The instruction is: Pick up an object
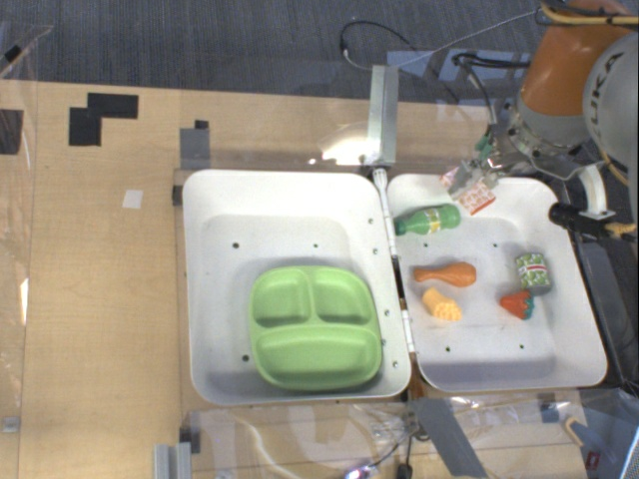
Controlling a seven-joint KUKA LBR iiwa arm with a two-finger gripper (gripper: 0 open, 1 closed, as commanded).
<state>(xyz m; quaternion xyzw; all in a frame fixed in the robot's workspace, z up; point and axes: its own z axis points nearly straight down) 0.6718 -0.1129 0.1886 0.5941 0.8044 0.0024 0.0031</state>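
My gripper (486, 166) is over the back edge of the right bin (569, 367), reaching in from the upper right under the orange band. A small white and red packet (469, 192) sits tilted right at its tip; I cannot tell whether it is held or lying on the bin floor. Also in the right bin are a green bottle (427, 220) on its side, an orange drumstick toy (446, 273), a yellow corn piece (442, 305), a small green and white can (532, 271) and a red strawberry-like toy (517, 305).
The left bin (215, 267) holds a green divided tray (316, 327) at its front right. A metal post (383, 118) stands behind the ridge between the two bins. Black cables hang near the arm at the right.
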